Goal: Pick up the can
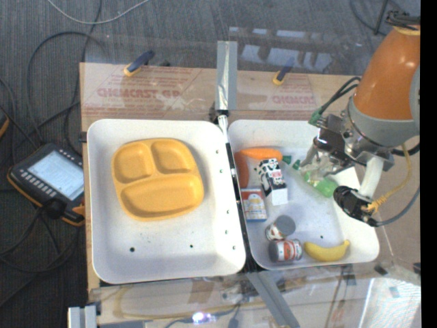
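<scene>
I see two white bins, left bin (102,251) and right bin (362,248). Left bin: a yellow-orange divided tray (158,178). Right bin: an orange box (254,161) by its far-left corner; a white carton (273,177) with black patches; a yellow banana (326,250) at the near edge; the can (285,250), silver with a red label. The arm (395,67) is orange over grey.

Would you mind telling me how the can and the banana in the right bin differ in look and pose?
The can is a short cylinder lying on its side, silver at the ends with a red label; the banana is a curved, all-yellow fruit lying flat. The can sits nearer the divider between the bins, the banana nearer the bin's right corner. Both lie side by side along the near edge of the right bin.
</scene>
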Robot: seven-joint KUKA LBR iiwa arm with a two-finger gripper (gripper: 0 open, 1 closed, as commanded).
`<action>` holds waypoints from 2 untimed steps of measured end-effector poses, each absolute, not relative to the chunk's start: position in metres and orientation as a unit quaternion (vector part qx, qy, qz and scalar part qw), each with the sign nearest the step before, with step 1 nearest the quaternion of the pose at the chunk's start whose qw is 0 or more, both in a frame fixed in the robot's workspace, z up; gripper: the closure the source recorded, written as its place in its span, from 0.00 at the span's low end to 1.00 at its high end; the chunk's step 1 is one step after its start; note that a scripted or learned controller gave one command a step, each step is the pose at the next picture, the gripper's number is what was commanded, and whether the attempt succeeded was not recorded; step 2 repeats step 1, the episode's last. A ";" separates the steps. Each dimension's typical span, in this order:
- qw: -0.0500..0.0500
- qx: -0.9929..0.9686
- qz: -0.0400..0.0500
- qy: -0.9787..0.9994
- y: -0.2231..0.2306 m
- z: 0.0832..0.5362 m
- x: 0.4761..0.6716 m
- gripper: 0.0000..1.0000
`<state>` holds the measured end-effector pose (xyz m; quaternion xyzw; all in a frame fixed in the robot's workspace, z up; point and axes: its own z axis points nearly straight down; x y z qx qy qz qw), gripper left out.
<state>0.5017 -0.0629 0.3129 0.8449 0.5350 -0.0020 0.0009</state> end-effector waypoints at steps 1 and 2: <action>-0.002 0.813 -0.003 0.582 -0.108 0.169 0.482 1.00; -0.002 0.813 -0.003 0.582 -0.108 0.169 0.482 1.00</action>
